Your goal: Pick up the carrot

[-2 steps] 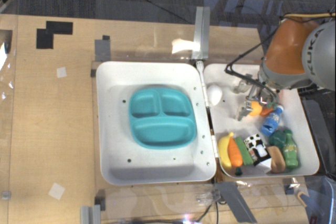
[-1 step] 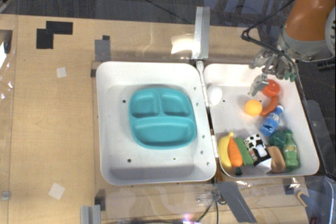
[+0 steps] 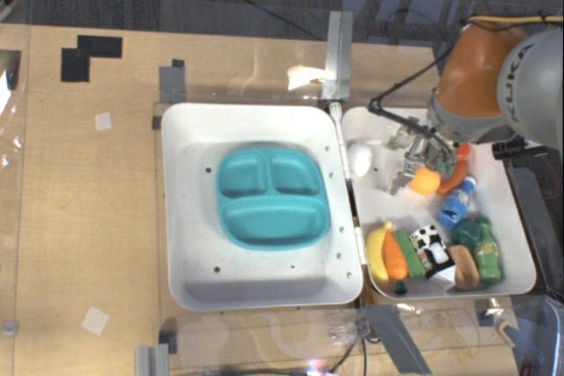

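Observation:
The carrot (image 3: pixel 396 256) is a short orange cone lying at the front left of the right bin (image 3: pixel 522 229), between a yellow banana (image 3: pixel 378 246) and a green block (image 3: pixel 408 243). My gripper (image 3: pixel 411 165) hangs over the back middle of that bin, well behind the carrot and apart from it. It sits right beside a round orange fruit (image 3: pixel 426 181) and a red-orange piece (image 3: pixel 454 174). Nothing can be seen held in it.
A white egg (image 3: pixel 359 159) lies by the right bin's left wall. A blue bottle (image 3: pixel 456 203), a dark green item (image 3: pixel 473 233), a black-and-white carton (image 3: pixel 429 242) and a brown loaf (image 3: pixel 464 269) crowd the front right. The left bin (image 3: pixel 189 145) holds a teal divided plate (image 3: pixel 271 196).

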### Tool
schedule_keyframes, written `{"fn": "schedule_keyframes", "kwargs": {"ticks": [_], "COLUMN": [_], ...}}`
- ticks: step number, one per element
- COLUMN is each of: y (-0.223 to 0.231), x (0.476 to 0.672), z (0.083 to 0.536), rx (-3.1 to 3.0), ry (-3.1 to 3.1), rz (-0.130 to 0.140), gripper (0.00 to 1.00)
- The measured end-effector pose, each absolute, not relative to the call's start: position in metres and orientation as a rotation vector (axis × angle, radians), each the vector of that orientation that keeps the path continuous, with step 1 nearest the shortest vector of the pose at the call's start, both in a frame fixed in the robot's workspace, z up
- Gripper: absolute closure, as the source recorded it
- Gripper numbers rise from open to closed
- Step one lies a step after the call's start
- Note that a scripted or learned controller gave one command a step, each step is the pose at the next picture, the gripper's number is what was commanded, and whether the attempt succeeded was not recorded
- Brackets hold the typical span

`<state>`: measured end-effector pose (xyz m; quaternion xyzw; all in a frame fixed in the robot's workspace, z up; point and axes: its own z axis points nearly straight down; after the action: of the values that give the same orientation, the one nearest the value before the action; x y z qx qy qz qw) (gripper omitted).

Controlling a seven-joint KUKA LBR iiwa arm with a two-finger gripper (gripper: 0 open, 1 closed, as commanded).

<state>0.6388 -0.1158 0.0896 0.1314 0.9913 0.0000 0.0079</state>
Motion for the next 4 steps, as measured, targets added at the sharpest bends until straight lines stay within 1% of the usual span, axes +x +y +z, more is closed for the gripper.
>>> {"fn": "schedule_keyframes", "kwargs": {"ticks": [1,2,3,4], "y": [-0.088,-0.031,-0.009,-0.01], "x": [0.591,0.544,0.488,0.488], "z": [0.089,0.19,0.185,0.185], "rx": [0.459,0.689,0.522,0.522], "ry": [3.095,3.047,3.092,3.092], "rz": [0.002,0.009,0.003,0.003], "gripper": [0.0,0.0,0.0,0.0]}}
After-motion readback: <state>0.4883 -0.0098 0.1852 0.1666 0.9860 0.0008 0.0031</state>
